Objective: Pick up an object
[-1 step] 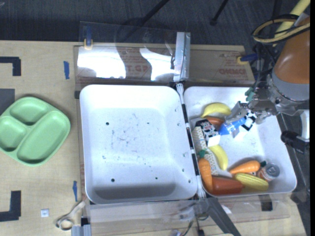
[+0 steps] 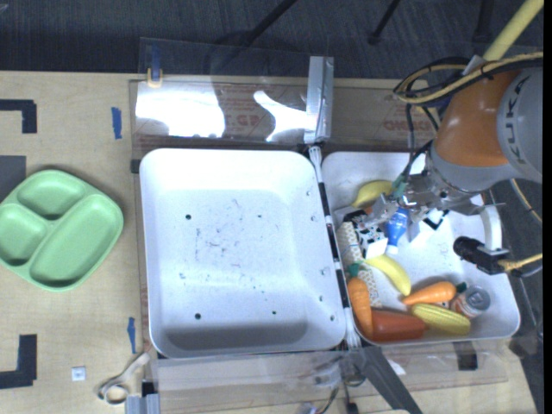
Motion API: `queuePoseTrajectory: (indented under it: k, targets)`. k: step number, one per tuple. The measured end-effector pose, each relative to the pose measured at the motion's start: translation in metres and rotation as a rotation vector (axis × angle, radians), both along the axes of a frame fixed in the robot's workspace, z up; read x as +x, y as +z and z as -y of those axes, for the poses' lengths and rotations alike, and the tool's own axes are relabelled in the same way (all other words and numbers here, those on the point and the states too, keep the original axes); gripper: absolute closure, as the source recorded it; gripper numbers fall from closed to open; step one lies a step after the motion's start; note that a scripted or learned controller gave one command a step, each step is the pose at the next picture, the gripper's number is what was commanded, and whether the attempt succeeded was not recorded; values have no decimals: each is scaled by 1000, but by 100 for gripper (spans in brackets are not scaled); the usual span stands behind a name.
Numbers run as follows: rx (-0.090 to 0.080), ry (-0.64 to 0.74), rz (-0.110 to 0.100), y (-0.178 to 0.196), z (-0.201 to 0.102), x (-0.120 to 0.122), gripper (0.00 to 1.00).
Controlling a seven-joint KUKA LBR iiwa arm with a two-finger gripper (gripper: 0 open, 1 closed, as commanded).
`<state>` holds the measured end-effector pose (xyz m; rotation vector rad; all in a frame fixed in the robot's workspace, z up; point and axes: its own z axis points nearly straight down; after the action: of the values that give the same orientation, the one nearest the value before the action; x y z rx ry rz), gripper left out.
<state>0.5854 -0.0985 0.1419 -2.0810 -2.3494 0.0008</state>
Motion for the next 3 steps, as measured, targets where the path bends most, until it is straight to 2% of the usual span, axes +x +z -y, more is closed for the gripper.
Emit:
queuePoseTrajectory:
  k: [1, 2, 3]
  targets:
    - [-3, -25, 2, -57, 11, 72, 0]
    - [2, 210, -3, -44, 5, 30, 0]
    - [4, 208, -9, -38, 5, 29, 100]
